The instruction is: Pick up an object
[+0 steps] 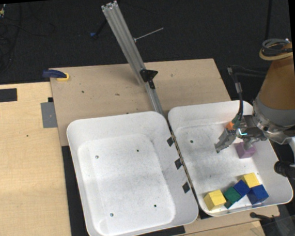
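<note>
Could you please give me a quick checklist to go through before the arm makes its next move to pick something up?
1. Objects in reach: ok, all lie in the right bin.
2. Nearest target: ok, purple block beside the gripper.
3. Anything held: cannot tell.
4. Target stands apart: ok, clear of the pile.
5. Pile separable: not ok, yellow block, green block and blue blocks touch.

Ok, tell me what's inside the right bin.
Right bin: gripper, purple block beside it, two yellow blocks, blue blocks, one green block. The gripper partly covers the purple block.
</note>
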